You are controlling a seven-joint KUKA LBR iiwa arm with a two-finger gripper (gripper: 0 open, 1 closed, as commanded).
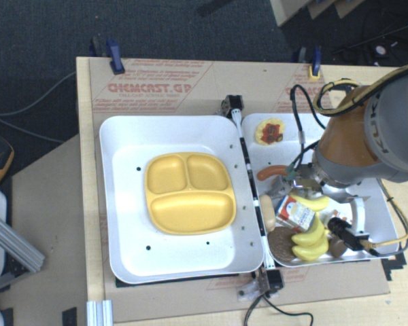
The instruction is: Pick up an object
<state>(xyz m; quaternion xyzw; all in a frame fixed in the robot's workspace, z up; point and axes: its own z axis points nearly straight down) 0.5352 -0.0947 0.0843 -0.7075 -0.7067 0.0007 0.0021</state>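
On the bench (156,87) sit two shallow white bins side by side, one arm, one yellow divided plate and a small heap of toy food. Its top is pale board printed with red lettering, held by two blue clamps (113,54) at the far edge, and around it lies dark carpet with loose cables. Inside the left bin (122,182) the yellow plate (189,192) lies flat near the middle, with three compartments, two small ones at the back and one wide one at the front. Over the right bin (296,122) the grey arm (387,134) with its orange band (343,145) reaches in from the right, and the gripper (306,182) hangs low above the clutter; whether it is spread or closed cannot be told, since the wrist hides it. Near the bin's back wall lies one small round piece with a red and yellow top (270,132). Just below it, beside the dividing wall, lies one reddish sausage (270,172). Nearer the front sit one small carton with a red and white label (296,214), one bunch of yellow bananas (311,242) touching a brown round cookie (279,243), and one pale stick-like piece (266,212) against the wall. Another yellow piece (319,202) shows just under the wrist. All the loose things lie in the right bin, none lifted clear of it.
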